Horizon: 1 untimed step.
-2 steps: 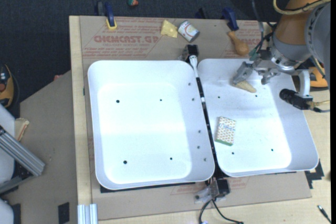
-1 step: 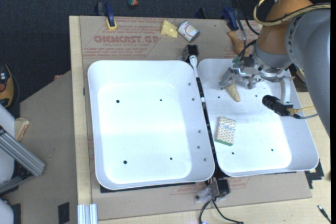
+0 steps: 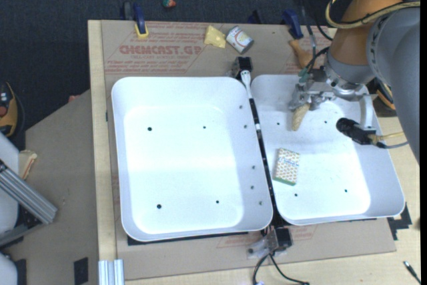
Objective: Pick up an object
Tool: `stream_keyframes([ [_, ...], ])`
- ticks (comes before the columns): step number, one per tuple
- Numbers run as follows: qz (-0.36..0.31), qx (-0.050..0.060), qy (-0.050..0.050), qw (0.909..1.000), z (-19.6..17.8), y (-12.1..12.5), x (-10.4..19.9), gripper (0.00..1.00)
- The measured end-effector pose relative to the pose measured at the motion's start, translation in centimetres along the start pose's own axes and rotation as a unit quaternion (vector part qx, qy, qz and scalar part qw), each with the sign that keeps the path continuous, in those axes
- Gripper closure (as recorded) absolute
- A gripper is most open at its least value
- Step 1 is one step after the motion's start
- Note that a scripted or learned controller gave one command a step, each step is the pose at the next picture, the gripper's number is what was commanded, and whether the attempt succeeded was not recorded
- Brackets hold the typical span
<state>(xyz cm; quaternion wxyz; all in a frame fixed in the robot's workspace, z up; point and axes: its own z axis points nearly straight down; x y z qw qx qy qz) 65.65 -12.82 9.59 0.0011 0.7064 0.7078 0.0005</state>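
The gripper (image 3: 301,102) hangs over the right bin (image 3: 373,203), its grip unclear, touching a tan block (image 3: 298,118); a patterned pad (image 3: 287,166) lies nearby.

**Colours on the bench**

Two white bins (image 3: 187,157) on tan board with red lettering. Green-dotted white packet (image 3: 287,166). Tan piece (image 3: 298,117), possibly wood. Grey arm (image 3: 393,30), orange band. Yellow scrap (image 3: 215,37). Blue clamps (image 3: 139,17).

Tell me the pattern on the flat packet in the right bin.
Small green dots on white packet, camera view.
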Motion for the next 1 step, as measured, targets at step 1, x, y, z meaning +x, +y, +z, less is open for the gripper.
stream_keyframes([
  [1,-0.002,-0.004,0.001,1.0000,-9.57,1.28,6.60,1.00],
])
